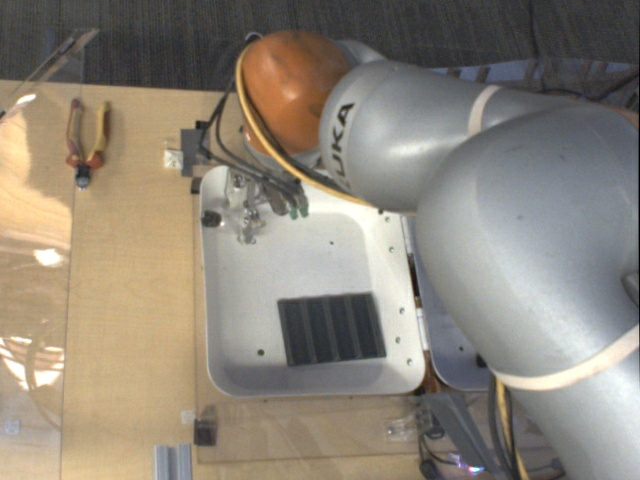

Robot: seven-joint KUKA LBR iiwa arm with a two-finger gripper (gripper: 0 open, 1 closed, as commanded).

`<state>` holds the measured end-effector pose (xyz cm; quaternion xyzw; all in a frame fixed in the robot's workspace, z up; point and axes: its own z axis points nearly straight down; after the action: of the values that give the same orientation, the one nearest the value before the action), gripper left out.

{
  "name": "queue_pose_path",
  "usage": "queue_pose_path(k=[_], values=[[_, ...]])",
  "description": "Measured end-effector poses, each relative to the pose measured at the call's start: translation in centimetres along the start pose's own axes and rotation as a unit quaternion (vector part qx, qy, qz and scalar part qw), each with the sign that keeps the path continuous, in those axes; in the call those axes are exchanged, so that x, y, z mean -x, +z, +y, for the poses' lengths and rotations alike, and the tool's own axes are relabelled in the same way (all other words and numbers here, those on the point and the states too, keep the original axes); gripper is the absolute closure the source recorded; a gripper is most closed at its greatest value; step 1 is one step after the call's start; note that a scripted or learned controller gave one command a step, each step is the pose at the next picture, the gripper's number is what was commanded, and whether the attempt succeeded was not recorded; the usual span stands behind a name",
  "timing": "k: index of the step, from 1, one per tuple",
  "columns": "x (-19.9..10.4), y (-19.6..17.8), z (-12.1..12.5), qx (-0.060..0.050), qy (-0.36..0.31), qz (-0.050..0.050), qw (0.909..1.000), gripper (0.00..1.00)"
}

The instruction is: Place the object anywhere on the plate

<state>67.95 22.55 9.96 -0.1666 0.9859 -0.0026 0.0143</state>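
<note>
A dark ridged rectangular plate (330,329) lies flat on the floor of the left white bin (232,358), toward its near side. My gripper (248,218) hangs over the bin's far left corner, well apart from the plate, below the orange band (288,86) of the wrist. It is small and metallic here, with cables and a green-tipped fitting (298,211) beside it. I cannot make out any object in it. The grey arm (480,198) hides the bin's far right part.
The right bin (450,363) is mostly hidden under the arm. Red-handled pliers (86,140) lie on the wooden bench at far left. A small black block (205,431) and a metal bracket (172,461) sit near the front edge.
</note>
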Motion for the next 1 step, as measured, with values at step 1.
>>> queue_pose_path(k=[1], values=[[-0.90,0.40,-0.92,0.007,-0.174,0.000,0.9847,1.00]])
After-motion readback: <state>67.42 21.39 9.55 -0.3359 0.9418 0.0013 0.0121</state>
